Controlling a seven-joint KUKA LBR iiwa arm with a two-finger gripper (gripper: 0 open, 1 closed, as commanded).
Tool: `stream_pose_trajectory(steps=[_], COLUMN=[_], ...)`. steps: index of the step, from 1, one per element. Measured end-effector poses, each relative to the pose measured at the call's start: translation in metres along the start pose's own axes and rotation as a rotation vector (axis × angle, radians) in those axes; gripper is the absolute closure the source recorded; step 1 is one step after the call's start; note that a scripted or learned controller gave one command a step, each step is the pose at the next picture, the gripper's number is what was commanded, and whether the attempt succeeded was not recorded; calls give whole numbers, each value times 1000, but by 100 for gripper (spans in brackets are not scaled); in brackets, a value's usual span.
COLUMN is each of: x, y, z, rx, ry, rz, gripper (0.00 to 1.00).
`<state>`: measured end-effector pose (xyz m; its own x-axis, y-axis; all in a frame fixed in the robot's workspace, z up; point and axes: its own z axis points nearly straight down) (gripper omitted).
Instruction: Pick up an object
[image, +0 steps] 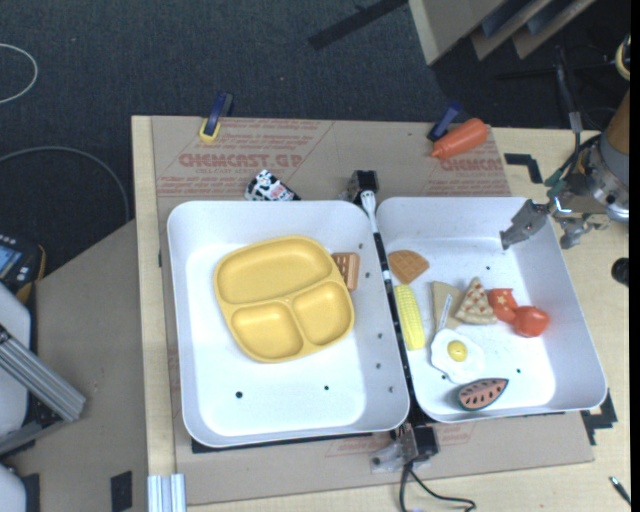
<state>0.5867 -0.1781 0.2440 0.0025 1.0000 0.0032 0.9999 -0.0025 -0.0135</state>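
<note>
End effector (545, 225): poised over the upper right edge of the right bin (570, 345); its two fingers look spread apart with nothing between them, though they are small and dark here.

Progress: by my reading, nothing is picked yet. Every object lies flat in a bin. Choosing a target, descending, closing and lifting are all left to do.

Nearest candidates: the red tomato pieces (520, 312) lie below the end effector and a little to its left, on the bin floor, well apart from the fingers. The pizza slice (474, 302) is just left of them.

Further candidates: the fried egg (457, 352) and the watermelon slice (482, 393) sit lower and further left. The corn cob (407, 315) lies along the bin's left wall, and the round cookie (407, 265) is left of the end effector at nearly its height.

Left bin (200, 380): far left of the end effector, holding a yellow divided plate (285, 297) with a waffle piece (346, 269) touching its right rim.

Tabletop (300, 150): an orange carrot (460, 138) lies above and left of the end effector, outside the bins.
</note>
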Motion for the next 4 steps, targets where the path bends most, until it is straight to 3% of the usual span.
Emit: stream_pose_trajectory(steps=[1,3,4], x=[0,16,18], y=[2,1,-2], z=[-7,94,149], rx=[-13,-6,-22], ry=[-3,0,-6], rz=[-3,-3,-3], gripper=[0,0,0])
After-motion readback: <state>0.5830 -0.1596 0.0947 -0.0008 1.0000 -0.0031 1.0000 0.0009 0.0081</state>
